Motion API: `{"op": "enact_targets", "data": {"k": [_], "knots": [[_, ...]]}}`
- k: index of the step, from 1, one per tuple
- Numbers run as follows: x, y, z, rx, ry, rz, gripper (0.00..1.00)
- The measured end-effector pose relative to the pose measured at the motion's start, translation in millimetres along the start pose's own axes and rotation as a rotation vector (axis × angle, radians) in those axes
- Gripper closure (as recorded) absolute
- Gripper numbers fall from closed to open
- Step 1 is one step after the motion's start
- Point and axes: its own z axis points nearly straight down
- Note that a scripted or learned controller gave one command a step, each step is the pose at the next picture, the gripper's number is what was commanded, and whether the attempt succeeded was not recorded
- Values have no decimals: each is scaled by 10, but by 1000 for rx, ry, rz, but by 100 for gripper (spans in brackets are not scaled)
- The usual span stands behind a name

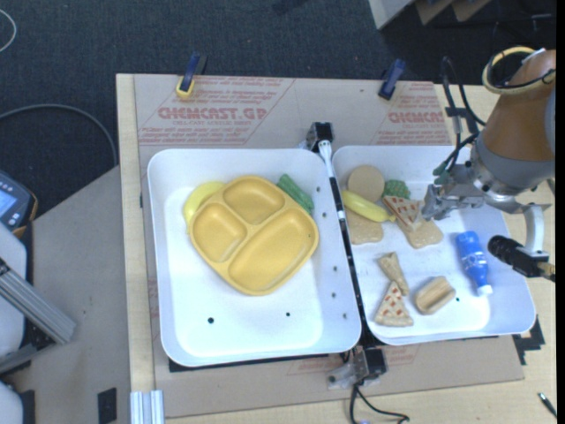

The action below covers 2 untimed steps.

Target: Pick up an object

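One triangular pizza-slice toy (pixel 404 211), red-topped with a tan crust, lies in your right white bin (pixel 508 316) just beside the pincer (pixel 434 203); its grip you cannot tell.

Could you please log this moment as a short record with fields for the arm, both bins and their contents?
arm: grey arm with orange band, reaching in from the right
gripper: two-finger gripper, low over the right bin's toy food
left bin: shallow white bin holding a yellow divided plastic plate
right bin: shallow white bin with a yellow toy banana, pizza slice, blue bottle
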Motion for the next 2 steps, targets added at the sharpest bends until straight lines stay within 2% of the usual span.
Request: {"op": "enact_targets", "data": {"k": [1, 2], "knots": [[23, 16, -436, -1, 0, -1, 100], [21, 28, -651, 0, 1, -1, 100]]}}
